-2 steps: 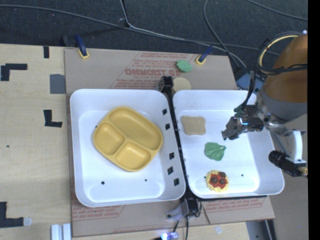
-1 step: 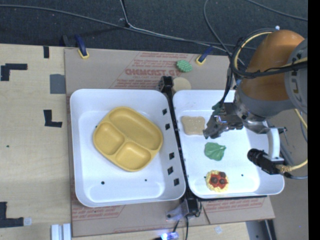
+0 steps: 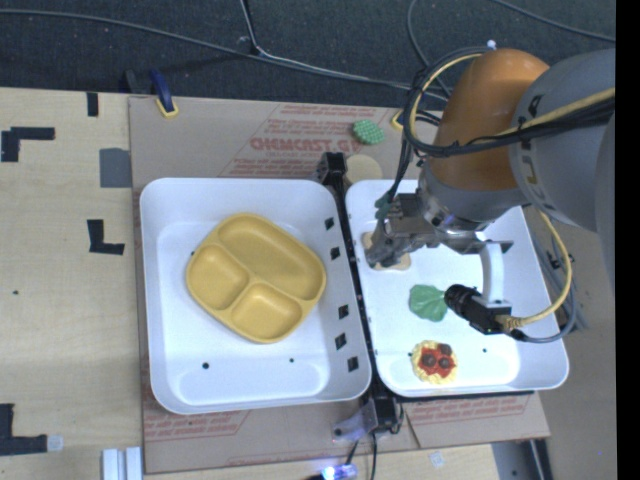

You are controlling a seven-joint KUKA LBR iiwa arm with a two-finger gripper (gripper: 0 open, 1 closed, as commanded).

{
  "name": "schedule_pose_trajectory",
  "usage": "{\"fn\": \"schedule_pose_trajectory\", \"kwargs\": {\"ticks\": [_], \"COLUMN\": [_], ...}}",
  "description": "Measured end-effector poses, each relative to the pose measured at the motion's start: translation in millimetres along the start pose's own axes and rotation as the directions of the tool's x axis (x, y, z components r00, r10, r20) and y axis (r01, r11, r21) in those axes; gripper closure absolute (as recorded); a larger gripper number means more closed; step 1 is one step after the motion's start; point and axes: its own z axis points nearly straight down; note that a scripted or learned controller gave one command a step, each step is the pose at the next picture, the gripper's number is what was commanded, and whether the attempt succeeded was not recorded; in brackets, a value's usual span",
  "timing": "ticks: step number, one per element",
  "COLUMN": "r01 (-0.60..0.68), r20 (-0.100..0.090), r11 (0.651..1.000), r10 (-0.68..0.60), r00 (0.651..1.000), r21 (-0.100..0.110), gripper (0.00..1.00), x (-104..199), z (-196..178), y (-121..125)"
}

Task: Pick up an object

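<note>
My gripper [image 3: 386,252] reaches down into the right bin [image 3: 535,363] near its left wall, at a tan object [image 3: 400,261] that shows partly beneath it. A green leaf-shaped piece [image 3: 428,302] lies just in front of the gripper, apart from it. A small yellow piece with red and dark spots [image 3: 434,361] sits near the bin's front edge. Nothing shows held in the gripper.
The left bin [image 3: 165,338] holds a yellow divided plate [image 3: 255,276] at its middle. A green dotted disc [image 3: 367,131] lies on the cardboard behind the bins. Black clips line the divider between the bins. The arm covers the right bin's back part.
</note>
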Motion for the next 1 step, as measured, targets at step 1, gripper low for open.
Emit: {"fn": "schedule_pose_trajectory", "kwargs": {"ticks": [1], "r01": [0.0], "r20": [0.0], "r11": [1.0], "r10": [0.0], "r00": [1.0], "r21": [0.0], "gripper": [1.0], "x": [52.1], "z": [13.1], "y": [22.9]}}
